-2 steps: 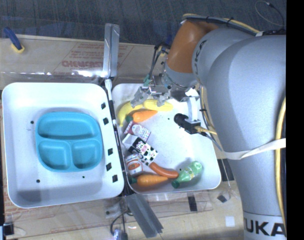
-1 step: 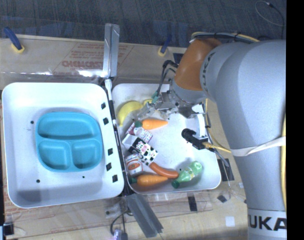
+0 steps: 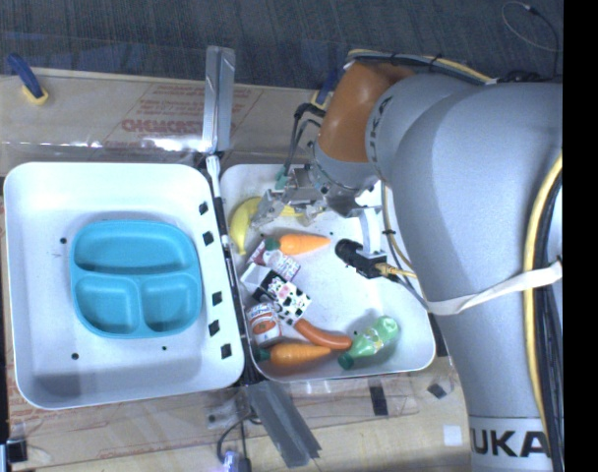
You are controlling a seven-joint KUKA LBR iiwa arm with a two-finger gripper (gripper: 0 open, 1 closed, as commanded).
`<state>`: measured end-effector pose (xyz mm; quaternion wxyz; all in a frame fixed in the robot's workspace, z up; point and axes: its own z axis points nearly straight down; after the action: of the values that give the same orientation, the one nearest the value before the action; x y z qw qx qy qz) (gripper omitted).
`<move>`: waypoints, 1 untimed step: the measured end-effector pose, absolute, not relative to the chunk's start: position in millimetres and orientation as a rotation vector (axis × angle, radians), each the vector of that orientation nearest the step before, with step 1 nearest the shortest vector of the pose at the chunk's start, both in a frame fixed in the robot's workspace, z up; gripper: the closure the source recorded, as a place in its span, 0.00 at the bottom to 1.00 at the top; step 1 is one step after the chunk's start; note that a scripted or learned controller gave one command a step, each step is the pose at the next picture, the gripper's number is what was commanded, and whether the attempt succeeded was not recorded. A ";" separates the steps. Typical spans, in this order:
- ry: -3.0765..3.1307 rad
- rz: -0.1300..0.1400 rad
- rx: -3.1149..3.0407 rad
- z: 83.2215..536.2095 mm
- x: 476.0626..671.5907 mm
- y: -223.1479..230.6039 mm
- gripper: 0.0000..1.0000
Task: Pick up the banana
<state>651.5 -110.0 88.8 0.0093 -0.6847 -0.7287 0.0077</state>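
The hand (image 3: 294, 193), its grip impossible to tell, hangs over a white bin (image 3: 402, 308) with the banana (image 3: 240, 224) just beside it, a carrot (image 3: 301, 244) near, a green bottle (image 3: 370, 342) farther, while the other bin (image 3: 33, 264) beyond holds a blue tray (image 3: 135, 275), both on a brown surface (image 3: 112, 106).

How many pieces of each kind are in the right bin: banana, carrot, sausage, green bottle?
banana: 1
carrot: 2
sausage: 1
green bottle: 1
Total: 5
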 end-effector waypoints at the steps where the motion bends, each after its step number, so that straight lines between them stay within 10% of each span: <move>1: -2.283 0.024 -2.134 98.9 652.2 -109.6 1.00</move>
<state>652.2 -109.6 98.9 0.0081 -0.6827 -0.7306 0.0076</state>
